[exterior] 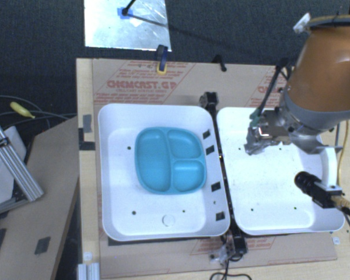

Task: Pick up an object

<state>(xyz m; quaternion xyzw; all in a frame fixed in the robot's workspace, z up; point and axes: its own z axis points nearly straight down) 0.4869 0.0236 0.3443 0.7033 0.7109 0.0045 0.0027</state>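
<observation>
Divided plate: plain sky blue. Left bin, right bin: white, a few small dark dots on floors. Board under bins: tan cardboard, red lettering. Arm: orange band, grey below. Gripper: silvery grey. Sheet at top: shiny silver, small blue patch. Floor: dark, finely speckled.

The arm reaches in from the upper right, its broad orange band sitting above a grey wrist, and the gripper juts leftward from that wrist, tilted down, its tip too blurred to read.
</observation>
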